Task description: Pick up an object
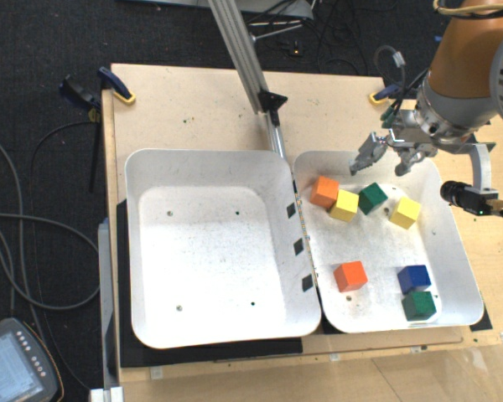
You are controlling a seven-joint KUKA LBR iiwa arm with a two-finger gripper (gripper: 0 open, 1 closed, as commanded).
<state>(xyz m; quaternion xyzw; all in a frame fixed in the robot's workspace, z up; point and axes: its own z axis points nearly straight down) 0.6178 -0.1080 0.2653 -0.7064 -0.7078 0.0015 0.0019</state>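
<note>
Robotics lab: clamped bench (201, 111), aluminium camera mast (235, 36), loose cables (17, 216) on dark floor

Around the central red-orange cube (350, 275) the white right bin (453, 249) floor lies bare; blocks crowd beyond it.

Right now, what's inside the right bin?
Right bin holds seven blocks: orange, yellow, green, yellow, orange, blue, green. Its far rim is partly covered by the end effector.
</note>
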